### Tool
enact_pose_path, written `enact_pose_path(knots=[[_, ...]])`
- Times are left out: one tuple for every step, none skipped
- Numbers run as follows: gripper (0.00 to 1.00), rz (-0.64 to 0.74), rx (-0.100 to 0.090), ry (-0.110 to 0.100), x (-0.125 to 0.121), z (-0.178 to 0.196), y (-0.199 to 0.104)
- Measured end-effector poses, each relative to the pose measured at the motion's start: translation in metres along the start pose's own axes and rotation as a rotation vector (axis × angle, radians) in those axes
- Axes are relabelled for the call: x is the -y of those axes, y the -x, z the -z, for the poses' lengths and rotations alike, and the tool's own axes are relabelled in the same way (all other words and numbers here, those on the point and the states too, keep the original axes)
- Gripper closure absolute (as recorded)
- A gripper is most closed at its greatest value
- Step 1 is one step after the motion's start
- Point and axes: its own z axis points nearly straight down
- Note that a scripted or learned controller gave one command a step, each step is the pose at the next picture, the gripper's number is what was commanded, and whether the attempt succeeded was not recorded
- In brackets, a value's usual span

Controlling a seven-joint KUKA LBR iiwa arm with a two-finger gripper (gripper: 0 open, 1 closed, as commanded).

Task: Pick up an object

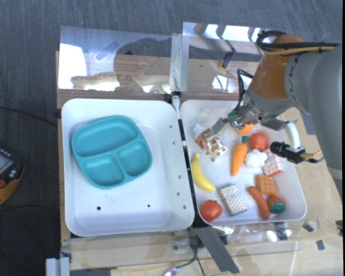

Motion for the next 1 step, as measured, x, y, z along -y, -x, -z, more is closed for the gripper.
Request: enact_pose_path(knots=[[0.00,-0.190,0.018,0.034,0.0166,-0.0096,-0.0208]])
